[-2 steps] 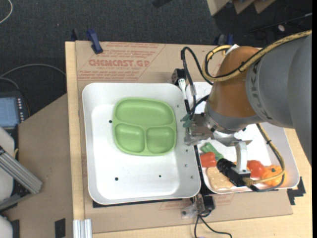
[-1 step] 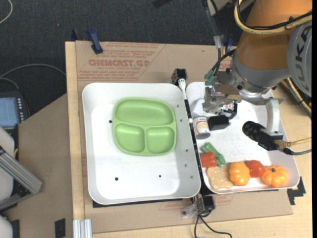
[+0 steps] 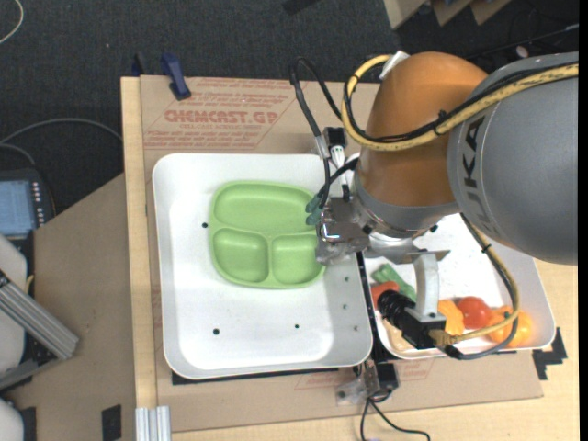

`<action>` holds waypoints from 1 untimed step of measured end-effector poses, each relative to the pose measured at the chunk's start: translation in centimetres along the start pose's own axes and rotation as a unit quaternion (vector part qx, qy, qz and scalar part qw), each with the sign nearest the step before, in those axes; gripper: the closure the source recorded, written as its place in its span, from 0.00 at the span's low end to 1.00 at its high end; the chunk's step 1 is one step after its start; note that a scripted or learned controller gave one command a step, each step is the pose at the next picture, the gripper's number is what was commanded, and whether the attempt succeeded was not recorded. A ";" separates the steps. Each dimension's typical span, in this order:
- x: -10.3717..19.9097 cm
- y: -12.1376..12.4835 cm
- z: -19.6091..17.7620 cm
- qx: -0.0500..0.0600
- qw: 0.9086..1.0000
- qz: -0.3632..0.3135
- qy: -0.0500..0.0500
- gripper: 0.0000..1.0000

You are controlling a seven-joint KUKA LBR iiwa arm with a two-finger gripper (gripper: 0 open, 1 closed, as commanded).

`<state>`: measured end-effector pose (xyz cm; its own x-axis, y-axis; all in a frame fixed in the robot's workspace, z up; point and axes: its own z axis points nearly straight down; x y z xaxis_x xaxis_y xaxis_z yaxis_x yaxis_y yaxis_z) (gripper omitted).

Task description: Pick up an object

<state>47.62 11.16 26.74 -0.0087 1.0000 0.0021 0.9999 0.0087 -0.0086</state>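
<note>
Pincer (image 3: 323,226) sits at right rim of green divided plate (image 3: 262,237) in left bin (image 3: 184,274). Spread or pressed together: cannot tell. Red and orange items (image 3: 473,312) lie in right bin (image 3: 464,269).

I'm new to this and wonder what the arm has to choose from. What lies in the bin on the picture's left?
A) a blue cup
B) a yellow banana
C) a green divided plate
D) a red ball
C: a green plate with three compartments lies in that bin, toward its far side.
</note>
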 end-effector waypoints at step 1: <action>-5.3 0.3 -10.5 -0.009 1.000 0.006 -0.001 1.00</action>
<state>48.01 5.80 37.18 0.0035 1.0000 0.0002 0.9999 -0.0035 0.0102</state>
